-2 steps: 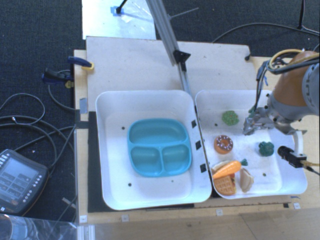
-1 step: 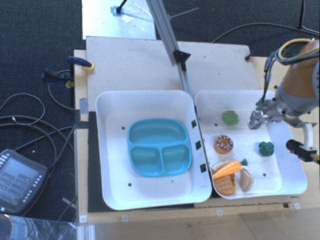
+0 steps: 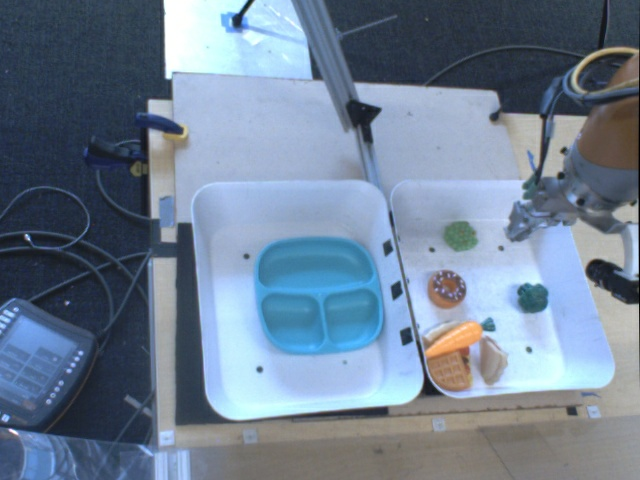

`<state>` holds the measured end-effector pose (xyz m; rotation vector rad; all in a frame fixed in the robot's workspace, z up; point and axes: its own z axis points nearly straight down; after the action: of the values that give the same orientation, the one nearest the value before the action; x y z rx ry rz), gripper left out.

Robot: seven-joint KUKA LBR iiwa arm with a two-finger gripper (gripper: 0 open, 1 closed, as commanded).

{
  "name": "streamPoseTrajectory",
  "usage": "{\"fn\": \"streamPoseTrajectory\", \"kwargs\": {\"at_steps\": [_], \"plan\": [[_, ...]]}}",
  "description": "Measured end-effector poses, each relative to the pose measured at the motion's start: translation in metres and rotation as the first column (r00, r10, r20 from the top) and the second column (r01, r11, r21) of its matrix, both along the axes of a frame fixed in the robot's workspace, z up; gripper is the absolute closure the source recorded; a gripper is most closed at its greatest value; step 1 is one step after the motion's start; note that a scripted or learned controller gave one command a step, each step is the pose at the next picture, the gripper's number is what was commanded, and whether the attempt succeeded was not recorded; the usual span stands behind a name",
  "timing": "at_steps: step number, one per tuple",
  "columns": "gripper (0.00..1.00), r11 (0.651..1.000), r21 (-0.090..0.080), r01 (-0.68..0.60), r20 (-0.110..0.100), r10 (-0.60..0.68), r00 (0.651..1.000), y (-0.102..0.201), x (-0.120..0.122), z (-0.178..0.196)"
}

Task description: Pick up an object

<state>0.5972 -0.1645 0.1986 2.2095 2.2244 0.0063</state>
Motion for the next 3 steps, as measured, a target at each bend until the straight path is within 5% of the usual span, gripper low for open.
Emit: {"fn": "streamPoseTrajectory", "kwargs": {"at_steps": [1,3], "plan": [[1.0,1.0,-0.001,-0.001,0.002,0.001,1.0,0.001,0.01,0.061],[1.0,1.0,0.003,-0.003,-0.006,0.003,1.0,0.099,-0.016,0.052]]}}
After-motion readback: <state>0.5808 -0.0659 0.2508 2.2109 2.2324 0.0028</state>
